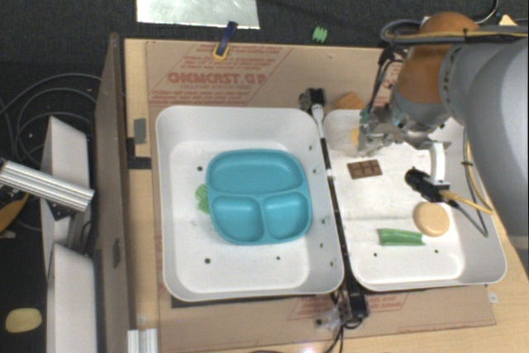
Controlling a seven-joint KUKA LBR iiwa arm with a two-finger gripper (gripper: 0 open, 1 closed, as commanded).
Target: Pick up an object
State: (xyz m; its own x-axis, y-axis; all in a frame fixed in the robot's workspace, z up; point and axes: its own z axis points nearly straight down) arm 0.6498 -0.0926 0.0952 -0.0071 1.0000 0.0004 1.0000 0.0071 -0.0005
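My gripper [371, 138] hangs low over the far left corner of the right bin [475, 264], with the grey arm and its orange band behind it. A small yellowish bit shows at its left side; I cannot tell what it is. Just in front of the gripper a brown ridged block [364, 169] lies flat on the bin floor. A tan round disc [431, 219] rests toward the bin's right, and a green pod [400, 237] lies in front of it.
The left bin [178, 260] holds a blue divided plate [258, 196] with a small green piece [201, 196] at its left edge. An orange wedge [349, 102] lies on the cardboard behind the right bin. A black clip [314, 100] sits where the bins meet.
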